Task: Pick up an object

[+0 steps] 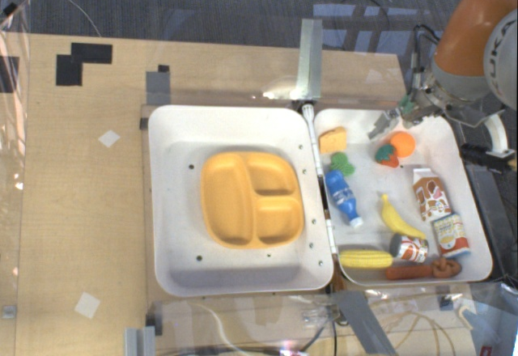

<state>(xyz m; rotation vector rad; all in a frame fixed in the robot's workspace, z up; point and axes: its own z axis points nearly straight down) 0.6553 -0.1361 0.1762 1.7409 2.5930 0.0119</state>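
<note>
The right bin holds several toy foods. An orange ball lies next to a red strawberry near the bin's far side. A yellow block, a green piece and a blue bottle sit along the left wall. A banana, a corn cob, a red-and-white carton and a can lie nearer the front. My gripper hangs over the bin's far edge, just up and left of the orange ball, with nothing seen in it.
The left bin carries a yellow divided tray. A small tin and brown sausage pieces crowd the right bin's front wall. A metal divider post rises between the bins at the back.
</note>
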